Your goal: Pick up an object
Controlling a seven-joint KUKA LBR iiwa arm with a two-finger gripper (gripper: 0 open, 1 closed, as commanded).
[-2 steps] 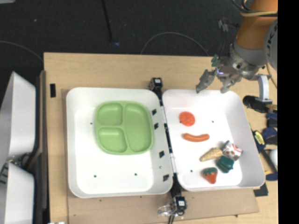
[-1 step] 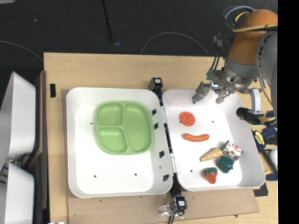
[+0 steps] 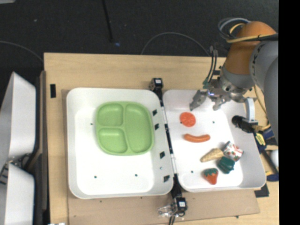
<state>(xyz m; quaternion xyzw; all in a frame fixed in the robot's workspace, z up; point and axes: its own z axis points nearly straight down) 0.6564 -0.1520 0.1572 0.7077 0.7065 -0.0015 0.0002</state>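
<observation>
While the arm reaches in from the right, the tool hangs over the far end of the right bin, its two fingers spread well apart with nothing between them — the bin's white floor shows through the gap. Just on the camera's side of the tool lies a red round piece, close to one fingertip but apart from it. Nearer still sits a long orange-red sausage, lying crosswise. Toward the bin's near right corner a small cluster gathers: a tan cone on its side, a white-and-red item at the cone's right end, a teal piece just beside both, and a red strawberry with a green top near the front wall. The left bin holds a light green divided plate with three compartments — both bins rest side by side on the pale wooden surface.
</observation>
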